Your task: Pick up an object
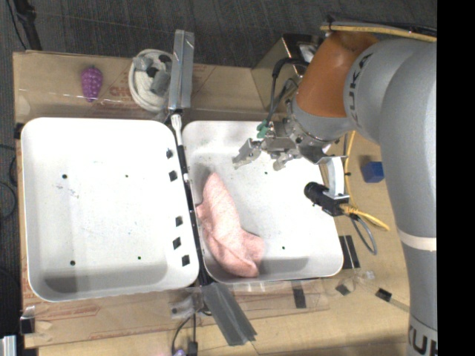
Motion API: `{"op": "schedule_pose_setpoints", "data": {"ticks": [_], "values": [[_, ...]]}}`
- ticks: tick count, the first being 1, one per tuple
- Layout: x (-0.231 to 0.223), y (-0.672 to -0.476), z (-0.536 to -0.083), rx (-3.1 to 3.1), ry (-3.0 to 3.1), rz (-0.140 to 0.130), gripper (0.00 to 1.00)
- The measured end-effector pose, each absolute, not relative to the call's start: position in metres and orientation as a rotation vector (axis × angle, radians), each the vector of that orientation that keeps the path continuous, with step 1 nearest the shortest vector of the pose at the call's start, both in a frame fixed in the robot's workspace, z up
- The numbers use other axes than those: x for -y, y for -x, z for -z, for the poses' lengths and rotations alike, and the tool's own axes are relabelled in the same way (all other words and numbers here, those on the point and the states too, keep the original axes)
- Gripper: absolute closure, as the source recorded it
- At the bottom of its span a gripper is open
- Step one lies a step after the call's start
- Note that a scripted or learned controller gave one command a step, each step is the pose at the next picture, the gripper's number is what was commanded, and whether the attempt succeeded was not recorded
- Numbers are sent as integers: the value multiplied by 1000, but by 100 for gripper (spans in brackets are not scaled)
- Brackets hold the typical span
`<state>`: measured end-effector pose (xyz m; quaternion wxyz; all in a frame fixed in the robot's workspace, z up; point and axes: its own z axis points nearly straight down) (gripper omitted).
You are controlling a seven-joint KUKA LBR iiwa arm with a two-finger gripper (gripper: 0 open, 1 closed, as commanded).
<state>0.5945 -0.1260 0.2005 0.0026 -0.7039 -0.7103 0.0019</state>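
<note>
A pink soft cloth-like object (226,227) lies along the left side of the right bin (312,228), reaching from the bin's middle down to its front wall. My gripper (261,156) hangs over the back part of the right bin, above and to the right of the pink object and apart from it. Its two fingers (244,155) are spread, and nothing sits between them.
The left bin (96,206) stands beside the right one, with a black-clipped divider (180,199) between them. Behind the bins sit a purple grape-like toy (91,82) and a white cable roll (151,78). The arm's bulk (386,110) fills the right side.
</note>
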Motion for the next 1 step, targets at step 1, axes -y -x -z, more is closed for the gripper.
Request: {"op": "schedule_pose_setpoints", "data": {"ticks": [1], "values": [[114,-591,-91,2404,2019,-3,0]]}}
